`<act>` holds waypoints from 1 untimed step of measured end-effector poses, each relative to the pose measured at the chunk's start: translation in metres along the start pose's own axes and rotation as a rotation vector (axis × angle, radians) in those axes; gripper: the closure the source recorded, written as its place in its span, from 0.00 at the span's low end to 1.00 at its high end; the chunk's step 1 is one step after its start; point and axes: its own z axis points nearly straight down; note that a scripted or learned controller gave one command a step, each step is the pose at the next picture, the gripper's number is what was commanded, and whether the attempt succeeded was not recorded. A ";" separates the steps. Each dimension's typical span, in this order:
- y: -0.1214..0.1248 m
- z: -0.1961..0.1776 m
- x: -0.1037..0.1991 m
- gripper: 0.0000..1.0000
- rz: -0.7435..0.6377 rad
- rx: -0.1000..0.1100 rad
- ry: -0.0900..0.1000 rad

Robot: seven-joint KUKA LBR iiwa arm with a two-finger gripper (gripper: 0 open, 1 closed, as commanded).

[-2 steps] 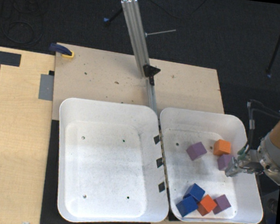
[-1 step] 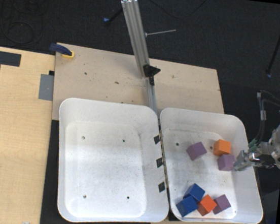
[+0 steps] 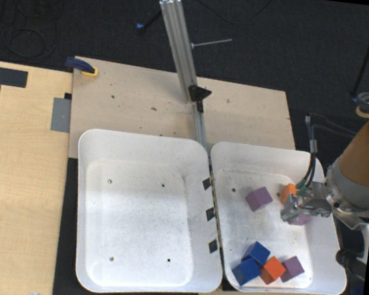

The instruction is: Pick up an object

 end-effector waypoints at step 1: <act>0.002 -0.006 0.056 1.00 -0.001 0.001 0.001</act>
